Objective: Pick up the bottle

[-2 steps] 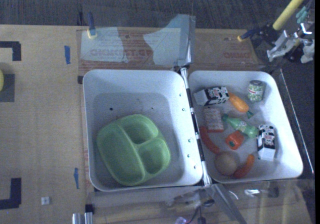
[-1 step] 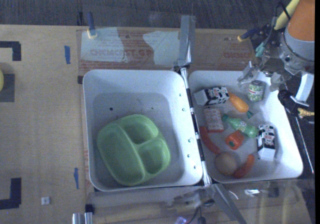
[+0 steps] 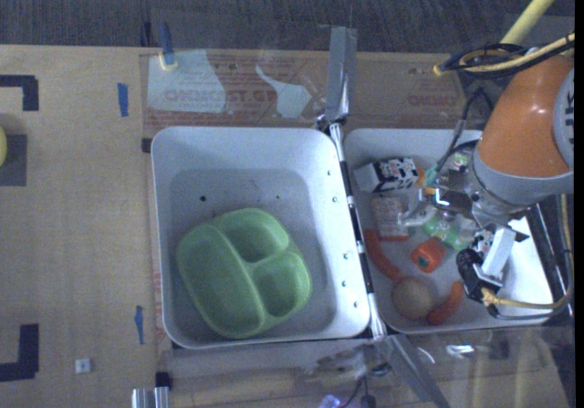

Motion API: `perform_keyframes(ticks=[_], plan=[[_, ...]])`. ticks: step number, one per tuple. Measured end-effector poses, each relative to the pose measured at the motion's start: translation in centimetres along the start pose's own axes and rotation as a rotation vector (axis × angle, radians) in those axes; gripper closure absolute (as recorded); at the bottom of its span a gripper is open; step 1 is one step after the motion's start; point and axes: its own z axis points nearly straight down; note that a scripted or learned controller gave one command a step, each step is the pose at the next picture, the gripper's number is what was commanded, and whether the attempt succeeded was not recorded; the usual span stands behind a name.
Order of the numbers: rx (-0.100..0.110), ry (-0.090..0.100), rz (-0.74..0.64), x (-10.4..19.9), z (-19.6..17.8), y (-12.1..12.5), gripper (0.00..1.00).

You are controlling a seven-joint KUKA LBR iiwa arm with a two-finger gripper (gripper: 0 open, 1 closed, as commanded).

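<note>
1. Orange-banded arm (image 3: pixel 525 128): reaches in from the right above the right bin (image 3: pixel 538 283), with a yellow cable (image 3: pixel 484 57) looped behind it and black hoses at the wrist.
2. Gripper (image 3: pixel 442 205): a cluster of metal parts low over the middle of the right bin. Whether it is open or closed cannot be told from this angle, and nothing can be seen held in it.
3. Bottle (image 3: pixel 390 213): what seems to be a small clear plastic bottle with a pale reddish label. It lies on the bin floor in the left half of the right bin, just left of the gripper, and its outline is blurred.
4. Black-and-white carton (image 3: pixel 394 173): near the far wall of the right bin, just beyond the bottle.
5. Pale green translucent item (image 3: pixel 447 233): directly beneath the gripper, its identity unclear.
6. Toy foods in the near part of the right bin:
   - a red-orange chunk (image 3: pixel 426 256);
   - a slim red-orange piece (image 3: pixel 381 256) close to the left wall;
   - a brown rounded piece (image 3: pixel 412 297);
   - a curved orange piece (image 3: pixel 445 303) beside it.
7. Left bin (image 3: pixel 182 160): holds a green three-compartment plate (image 3: pixel 242 271) in its near half.
8. Bench (image 3: pixel 73 214): tan surface with blue tape strips and black corner marks.
</note>
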Motion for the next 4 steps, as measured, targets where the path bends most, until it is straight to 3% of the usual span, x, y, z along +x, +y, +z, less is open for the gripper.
perform_keyframes(ticks=[1, 2, 3, 4], plan=[[0.002, 0.000, 0.086, -1.7, 7.1, -0.2, 0.00], [0.003, -0.001, -0.242, -1.8, 8.3, 12.4, 0.00], [-0.026, 0.006, -0.028, -3.4, 9.8, 8.7, 0.00], [-0.028, 0.009, -0.028, -3.3, 8.7, 8.7, 1.00]])
